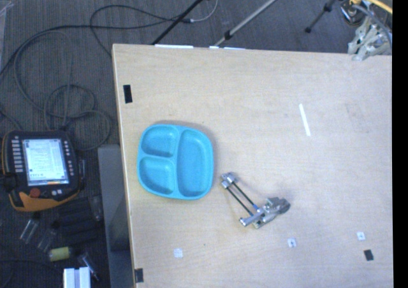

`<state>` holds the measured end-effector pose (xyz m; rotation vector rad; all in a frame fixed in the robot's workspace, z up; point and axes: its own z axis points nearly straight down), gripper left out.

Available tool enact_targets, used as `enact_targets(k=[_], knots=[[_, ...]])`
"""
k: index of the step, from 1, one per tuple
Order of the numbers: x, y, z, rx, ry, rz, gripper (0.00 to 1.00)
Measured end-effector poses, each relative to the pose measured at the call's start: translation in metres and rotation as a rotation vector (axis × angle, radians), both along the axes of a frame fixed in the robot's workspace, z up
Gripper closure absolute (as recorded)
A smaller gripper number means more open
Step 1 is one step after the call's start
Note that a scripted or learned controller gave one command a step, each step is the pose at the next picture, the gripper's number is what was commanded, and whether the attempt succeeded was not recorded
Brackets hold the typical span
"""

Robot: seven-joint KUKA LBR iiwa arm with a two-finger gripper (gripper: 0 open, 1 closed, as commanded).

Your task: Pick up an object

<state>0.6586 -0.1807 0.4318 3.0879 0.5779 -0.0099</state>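
A light blue plate with three compartments lies flat on the pale wooden tabletop, left of the middle. Just to its right, a small grey metal tool with two long thin rods and a chunky head rests on the wood. It lies slantwise, and its near end is a short gap away from the plate's rim.
A short white strip lies on the right half of the table, and small black marks sit near the edges. Off the left edge, a teach pendant and cables lie on the floor. Stands and cabling crowd the top right corner.
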Motion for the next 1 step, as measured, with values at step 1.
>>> enact_targets(k=[1], knots=[[0.0023, -0.0074, 0.0000, 0.003, -0.001, -0.166, 1.00]])
